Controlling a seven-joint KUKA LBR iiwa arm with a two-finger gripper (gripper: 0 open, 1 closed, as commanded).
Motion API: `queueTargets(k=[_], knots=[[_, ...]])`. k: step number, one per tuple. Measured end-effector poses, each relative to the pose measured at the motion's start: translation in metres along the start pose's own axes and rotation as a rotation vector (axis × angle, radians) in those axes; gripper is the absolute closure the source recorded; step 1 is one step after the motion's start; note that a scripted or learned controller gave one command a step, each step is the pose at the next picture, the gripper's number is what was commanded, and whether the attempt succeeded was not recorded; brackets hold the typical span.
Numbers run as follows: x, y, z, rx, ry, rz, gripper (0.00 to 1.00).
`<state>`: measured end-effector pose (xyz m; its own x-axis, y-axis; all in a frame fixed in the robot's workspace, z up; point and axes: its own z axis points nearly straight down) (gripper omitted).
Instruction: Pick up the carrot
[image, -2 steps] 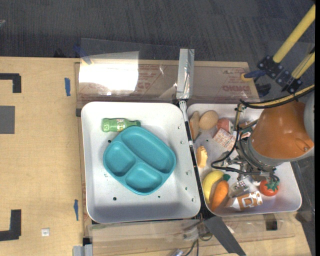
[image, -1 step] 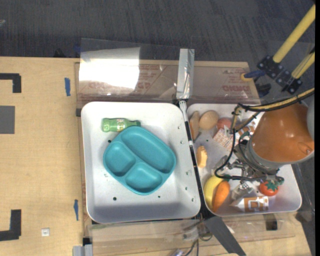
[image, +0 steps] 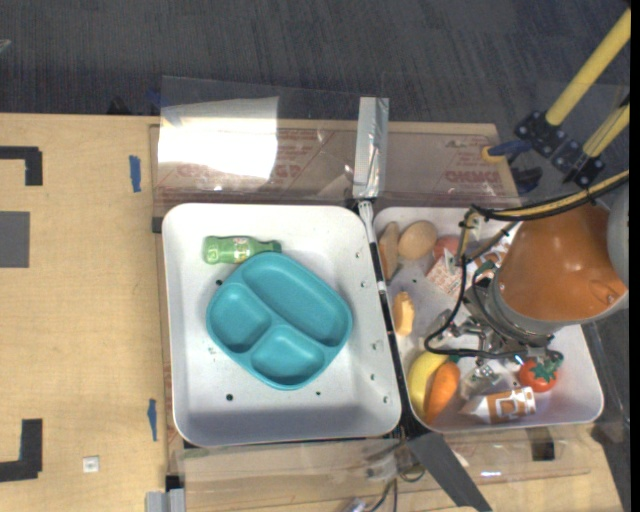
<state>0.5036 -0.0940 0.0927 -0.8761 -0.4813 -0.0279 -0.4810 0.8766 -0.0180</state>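
While the arm (image: 560, 275) hangs over the right bin (image: 590, 400), the carrot (image: 441, 390) lies at that bin's near left corner, touching a yellow fruit (image: 422, 374) on its left and not lifted. By the look of it the approach is the step in hand: the hand (image: 490, 365) sits low in a tangle of cables just right of the carrot, and whether it is spread or closed cannot be told, nor whether it has hold of anything. A next move would call for centring over the carrot and closing on it without catching the fruit. Close by lie a white packet (image: 505, 404) and a tomato (image: 541, 373). Farther back, the orange band hides much of the bin; a bread-like piece (image: 403, 313) and a potato-like lump (image: 418, 239) show along its left and far side. Left, a teal tray (image: 280, 318) and a green bottle (image: 236, 248) fill the other bin (image: 190, 400).
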Motion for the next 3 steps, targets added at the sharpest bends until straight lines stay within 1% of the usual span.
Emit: queueTargets(k=[1, 2, 3], knots=[[-0.043, -0.022, -0.106, -0.01, 0.018, 0.162, 0.0], [0.003, 0.006, -0.057, -0.017, 0.027, 0.175, 0.0], [0.011, 0.007, -0.025, -0.018, 0.024, -0.031, 0.0]])
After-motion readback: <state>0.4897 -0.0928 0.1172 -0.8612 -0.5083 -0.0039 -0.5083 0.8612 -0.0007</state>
